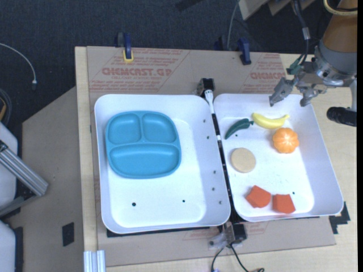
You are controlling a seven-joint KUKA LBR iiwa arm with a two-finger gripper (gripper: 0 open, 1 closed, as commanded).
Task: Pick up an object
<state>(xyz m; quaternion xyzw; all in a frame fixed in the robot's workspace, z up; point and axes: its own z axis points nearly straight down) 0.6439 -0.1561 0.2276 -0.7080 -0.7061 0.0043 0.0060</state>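
Board under bins (170, 67) prints "CHEMCAST GP" in red, repeated partly at right. Left bin (193, 197) holds a blue divided plate (143, 144). Right bin (317, 180), left to right: green pepper (237, 127), tan round cookie (244, 160), orange-red block (258, 196), yellow banana (270, 119), second orange-red block (283, 203), orange (285, 140). Gripper (294, 97) hovers above bin's far edge, just beyond the banana, fingers spread, pinching nothing.
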